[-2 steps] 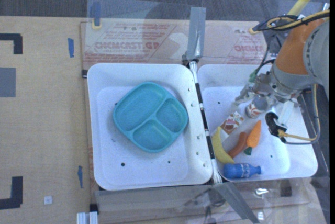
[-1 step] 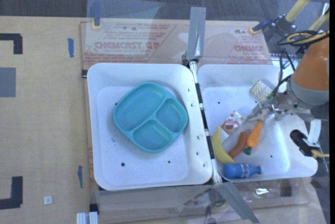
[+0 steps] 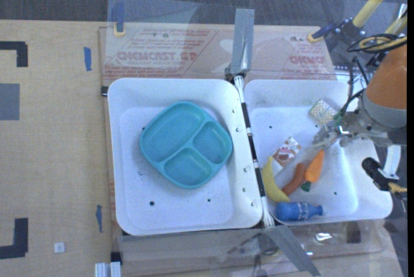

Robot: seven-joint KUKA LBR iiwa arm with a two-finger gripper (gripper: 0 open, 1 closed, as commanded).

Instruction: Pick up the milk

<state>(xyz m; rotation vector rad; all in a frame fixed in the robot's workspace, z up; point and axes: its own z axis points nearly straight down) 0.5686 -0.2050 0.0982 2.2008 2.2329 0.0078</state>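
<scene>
Milk carton (image 3: pixel 286 151), small, white with a brown-red print, lies tilted in the right bin (image 3: pixel 343 195), toward that bin's left half and about midway between its far and near walls. Nothing grips it. Just beside it toward the near edge of the table: a yellow banana (image 3: pixel 272 185) curving along the bin's left wall, and two carrots. The darker orange carrot (image 3: pixel 294 178) lies next to the banana; the brighter one (image 3: pixel 314 167) lies slanted just to its right, green tip down. A blue bottle (image 3: pixel 297 210) lies on its side near the bin's near wall, cap pointing right. A small pale patterned packet (image 3: pixel 321 111) sits toward the bin's far wall.

Jaws (image 3: pixel 331 133) hang over the right bin, between the packet and the brighter carrot, right of the milk and apart from it. Metal parts blur together there; whether they stand open or closed I cannot tell. Nothing is visibly held. Grey arm with orange band (image 3: pixel 390 85) comes in from the table's right edge.

Left bin (image 3: pixel 129 204) carries a teal divided plate (image 3: pixel 186 144), three compartments, set near its middle. Cardboard table (image 3: pixel 45 159) runs out to the left, with black corner marks and bits of blue tape.
</scene>
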